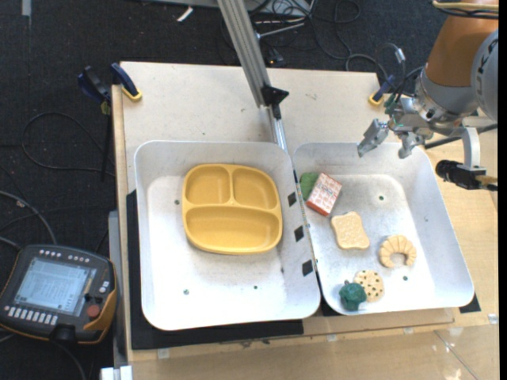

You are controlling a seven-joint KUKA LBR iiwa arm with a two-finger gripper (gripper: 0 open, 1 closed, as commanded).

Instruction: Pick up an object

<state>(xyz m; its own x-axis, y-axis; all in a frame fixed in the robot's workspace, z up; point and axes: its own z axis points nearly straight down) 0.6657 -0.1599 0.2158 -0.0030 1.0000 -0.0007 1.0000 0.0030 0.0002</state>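
My gripper [388,142] hangs above the far edge of the right bin [432,204], its two fingers spread open with nothing between them. Below it in that bin lie a red and white carton [324,194], a green piece [308,184] beside the carton, a tan toast slice [349,230], a croissant [398,252], a chocolate-chip cookie [369,285] and a green broccoli [352,294]. The carton is the closest item, down and to the left of the fingers.
A yellow divided plate [232,209] sits in the left bin [158,291]. A slanted metal pole [247,42] crosses the bench toward the bins' shared edge. A teach pendant [54,291] lies on the floor at lower left.
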